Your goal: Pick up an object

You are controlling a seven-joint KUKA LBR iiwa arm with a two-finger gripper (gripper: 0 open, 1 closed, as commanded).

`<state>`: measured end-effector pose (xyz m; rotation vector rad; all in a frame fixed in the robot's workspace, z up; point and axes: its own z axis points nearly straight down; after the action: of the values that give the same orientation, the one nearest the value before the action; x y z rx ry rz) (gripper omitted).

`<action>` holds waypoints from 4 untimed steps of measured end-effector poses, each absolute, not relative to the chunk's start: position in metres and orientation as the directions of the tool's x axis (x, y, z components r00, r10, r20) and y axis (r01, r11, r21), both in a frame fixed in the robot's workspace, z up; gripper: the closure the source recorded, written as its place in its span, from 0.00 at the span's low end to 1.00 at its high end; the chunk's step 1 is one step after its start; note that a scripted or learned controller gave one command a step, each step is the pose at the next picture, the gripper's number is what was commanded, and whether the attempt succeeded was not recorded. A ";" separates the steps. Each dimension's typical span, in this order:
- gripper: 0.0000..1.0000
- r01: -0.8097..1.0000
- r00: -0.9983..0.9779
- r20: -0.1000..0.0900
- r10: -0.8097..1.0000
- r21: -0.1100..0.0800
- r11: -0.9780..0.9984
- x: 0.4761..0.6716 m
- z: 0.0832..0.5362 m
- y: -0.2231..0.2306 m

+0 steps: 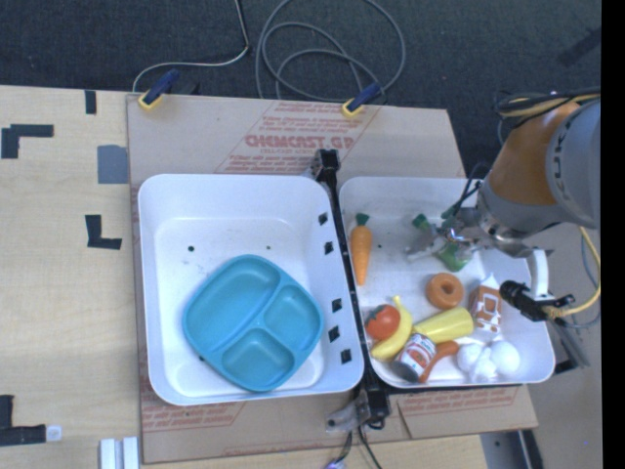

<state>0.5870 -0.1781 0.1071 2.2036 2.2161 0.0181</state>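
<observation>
Overhead, both bins are seen from above at a slant, and the scene is listed below.

Arm: the grey arm with its orange band (522, 159) is extended in from the right, over the right bin's far right part.

Gripper: the gripper (444, 239) is lowered into the right bin (391, 191), with metallic fingers pointing left. A small green object (454, 256) is seen right at the fingertips; whether it is clamped between them cannot be told, and the jaws' opening cannot be made out.

Right bin contents: a carrot (360, 247) is laid along the left wall, well apart from the gripper. An orange ring (445, 290) is placed just below the green object. A yellow banana (395, 334) is curled beside a red tomato (382, 319) near the front left. A yellow piece (444, 323) is set beside the banana, and a red can (418, 356) is tilted at the front. White eggs (490, 359) are gathered in the front right corner, with a small brown carton (485, 309) just behind them.

Left bin: a blue divided plate (253, 322) is laid in the left bin (166, 262), towards its front.

Bench: both bins are rested on a cardboard sheet (283, 135).
</observation>
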 end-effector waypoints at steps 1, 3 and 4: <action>0.00 1.000 -0.006 -0.006 1.000 0.031 0.006 0.579 0.104 -0.180; 1.00 1.000 -0.002 -0.004 1.000 0.007 0.002 0.538 0.097 -0.181; 1.00 1.000 -0.005 -0.002 1.000 0.009 0.005 0.568 0.195 -0.155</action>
<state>0.5681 -0.1553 0.1954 2.2108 2.2218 0.0076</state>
